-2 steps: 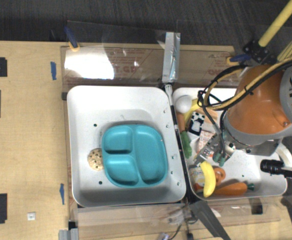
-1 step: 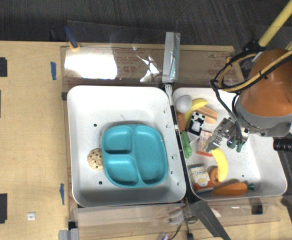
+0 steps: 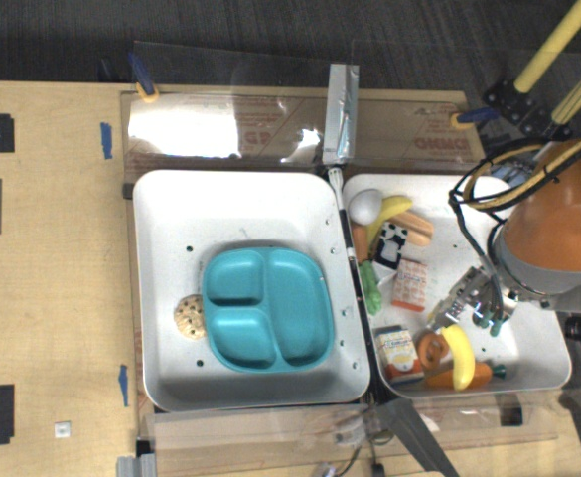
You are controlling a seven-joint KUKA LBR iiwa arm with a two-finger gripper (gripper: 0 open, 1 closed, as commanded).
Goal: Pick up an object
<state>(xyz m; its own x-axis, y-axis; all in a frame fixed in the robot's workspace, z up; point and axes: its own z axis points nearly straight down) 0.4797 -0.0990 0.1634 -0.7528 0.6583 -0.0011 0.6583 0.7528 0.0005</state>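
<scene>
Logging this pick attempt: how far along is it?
Early. Done: the arm has reached into the right bin. In hand: the gripper hovers just above the banana, nothing seen held. Left: grasping and lifting an object. The cookie lies beside the teal tray.

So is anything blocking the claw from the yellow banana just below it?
Nothing visible does. The gripper hangs over bare bin floor in the right bin, and the banana lies just below-left of it on top of the pile, uncovered.

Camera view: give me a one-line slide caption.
KUKA arm's gripper hovers over the cluttered right bin above a toy banana; the left bin holds a teal divided plate and a cookie.
</scene>
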